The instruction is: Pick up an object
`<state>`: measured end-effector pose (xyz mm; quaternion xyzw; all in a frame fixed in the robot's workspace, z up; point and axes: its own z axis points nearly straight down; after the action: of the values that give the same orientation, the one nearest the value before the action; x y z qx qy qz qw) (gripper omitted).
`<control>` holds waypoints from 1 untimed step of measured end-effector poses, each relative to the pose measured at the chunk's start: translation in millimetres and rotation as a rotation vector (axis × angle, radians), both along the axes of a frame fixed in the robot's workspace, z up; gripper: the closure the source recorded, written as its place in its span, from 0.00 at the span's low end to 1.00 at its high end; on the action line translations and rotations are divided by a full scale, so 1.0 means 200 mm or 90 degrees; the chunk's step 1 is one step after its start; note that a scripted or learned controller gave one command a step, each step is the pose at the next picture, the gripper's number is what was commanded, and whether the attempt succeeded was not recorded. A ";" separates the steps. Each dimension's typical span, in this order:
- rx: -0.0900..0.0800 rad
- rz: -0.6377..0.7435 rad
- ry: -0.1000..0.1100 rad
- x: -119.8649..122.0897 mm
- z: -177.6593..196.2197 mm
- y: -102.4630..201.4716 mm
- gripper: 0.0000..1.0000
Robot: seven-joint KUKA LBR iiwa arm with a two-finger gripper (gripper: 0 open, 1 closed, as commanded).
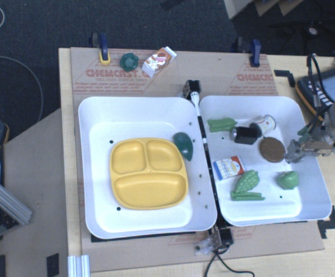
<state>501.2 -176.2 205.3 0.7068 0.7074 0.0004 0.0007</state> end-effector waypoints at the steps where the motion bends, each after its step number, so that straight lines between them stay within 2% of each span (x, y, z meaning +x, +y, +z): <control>1: 0.002 0.008 -0.002 0.19 0.02 0.62 1.00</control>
<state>539.6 -52.5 209.5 0.7022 0.7120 0.0028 0.0005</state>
